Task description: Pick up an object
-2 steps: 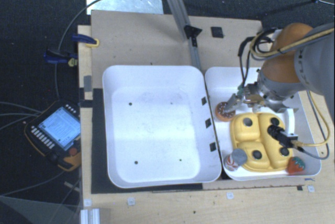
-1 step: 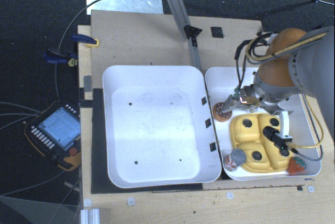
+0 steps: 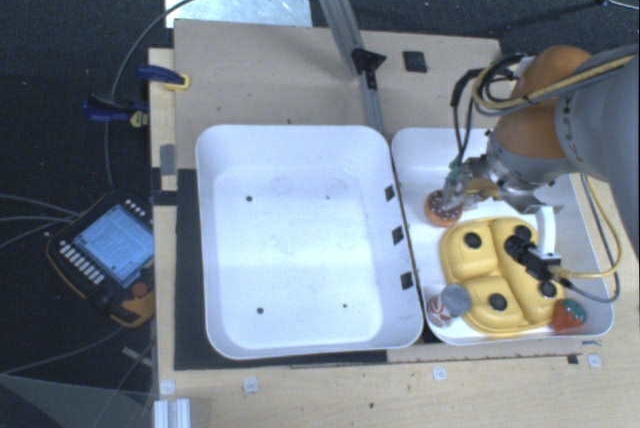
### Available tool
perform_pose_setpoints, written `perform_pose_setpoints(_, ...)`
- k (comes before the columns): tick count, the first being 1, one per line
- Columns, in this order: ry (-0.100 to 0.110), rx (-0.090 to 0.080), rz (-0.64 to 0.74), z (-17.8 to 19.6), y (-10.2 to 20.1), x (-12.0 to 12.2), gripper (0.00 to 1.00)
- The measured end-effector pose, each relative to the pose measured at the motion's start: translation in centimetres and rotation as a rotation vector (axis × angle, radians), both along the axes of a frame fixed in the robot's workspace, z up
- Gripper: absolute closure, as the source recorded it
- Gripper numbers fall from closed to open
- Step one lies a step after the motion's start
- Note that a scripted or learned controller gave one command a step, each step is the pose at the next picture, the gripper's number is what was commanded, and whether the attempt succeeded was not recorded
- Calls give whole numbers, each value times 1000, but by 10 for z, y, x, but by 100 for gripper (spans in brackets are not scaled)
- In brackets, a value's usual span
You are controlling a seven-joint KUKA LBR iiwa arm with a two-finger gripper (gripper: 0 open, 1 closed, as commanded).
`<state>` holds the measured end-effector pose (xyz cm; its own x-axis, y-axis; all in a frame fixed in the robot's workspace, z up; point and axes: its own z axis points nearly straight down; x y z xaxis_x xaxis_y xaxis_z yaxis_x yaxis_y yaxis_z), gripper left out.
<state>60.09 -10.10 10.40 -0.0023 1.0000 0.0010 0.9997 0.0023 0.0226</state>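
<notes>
In the right bin point(image 3: 420, 156), my gripper point(image 3: 457, 188) hangs low near the bin's left wall. Its tip sits right over a small round brown-and-pink object point(image 3: 438, 210), touching or nearly touching it. A large yellow moulded toy point(image 3: 482, 261) with black knobs lies just below and to the right of that object. At the yellow toy's lower left corner rests a small grey disc point(image 3: 455, 299). A small red piece point(image 3: 570, 315) lies in the bin's lower right corner. The grey arm with its orange band point(image 3: 545, 106) covers the bin's upper right part.
The left bin point(image 3: 300, 236) stands beside the right one, joined by black clips point(image 3: 398, 236) along the shared wall. A slanted metal pole point(image 3: 340, 6) crosses the bench's back. Yellow cables point(image 3: 600, 246) loop off the arm over the right bin's edge. A teach pendant point(image 3: 105, 251) lies off the bench's left side.
</notes>
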Motion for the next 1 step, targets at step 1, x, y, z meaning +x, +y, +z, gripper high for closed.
perform_pose_setpoints(1, 17, -2, 1, 47, -7, 5, 100)
